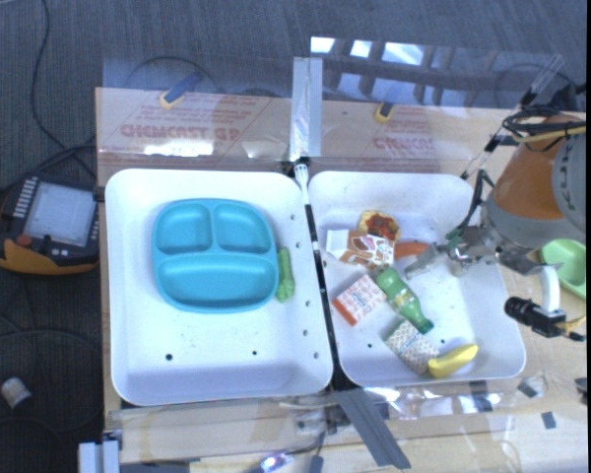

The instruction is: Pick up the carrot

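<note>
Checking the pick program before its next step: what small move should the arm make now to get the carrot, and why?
Probably a short slide of the gripper toward the left bin, then a close. The carrot lies on the right bin's floor just beyond the fingertips, beside the red-and-white packet, and it is not between the fingers, so nothing is held.

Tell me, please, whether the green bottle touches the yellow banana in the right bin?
Apart: the camera view shows white bin floor between the green bottle and the yellow banana.
</note>
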You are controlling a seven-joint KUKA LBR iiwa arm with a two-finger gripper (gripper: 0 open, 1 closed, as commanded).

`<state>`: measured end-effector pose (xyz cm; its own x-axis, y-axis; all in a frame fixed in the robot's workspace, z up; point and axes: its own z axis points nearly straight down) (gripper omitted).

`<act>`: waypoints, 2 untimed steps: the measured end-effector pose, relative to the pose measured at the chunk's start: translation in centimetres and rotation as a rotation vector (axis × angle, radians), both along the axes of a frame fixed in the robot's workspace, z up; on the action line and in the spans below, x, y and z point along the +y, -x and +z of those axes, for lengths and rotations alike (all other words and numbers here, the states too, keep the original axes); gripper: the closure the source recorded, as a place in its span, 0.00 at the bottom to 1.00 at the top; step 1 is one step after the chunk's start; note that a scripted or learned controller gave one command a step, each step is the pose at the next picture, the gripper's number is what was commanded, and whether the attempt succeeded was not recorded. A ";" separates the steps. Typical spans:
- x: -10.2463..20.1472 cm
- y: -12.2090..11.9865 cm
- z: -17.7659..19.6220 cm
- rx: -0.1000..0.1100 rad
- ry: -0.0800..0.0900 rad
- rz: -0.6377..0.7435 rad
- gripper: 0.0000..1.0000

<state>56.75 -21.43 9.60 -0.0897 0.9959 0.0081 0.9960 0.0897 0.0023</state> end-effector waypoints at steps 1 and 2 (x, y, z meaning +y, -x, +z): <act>0.2 -6.5 -0.4 -0.012 -0.001 -0.024 0.00; 1.7 -10.2 5.7 0.005 0.009 0.065 0.00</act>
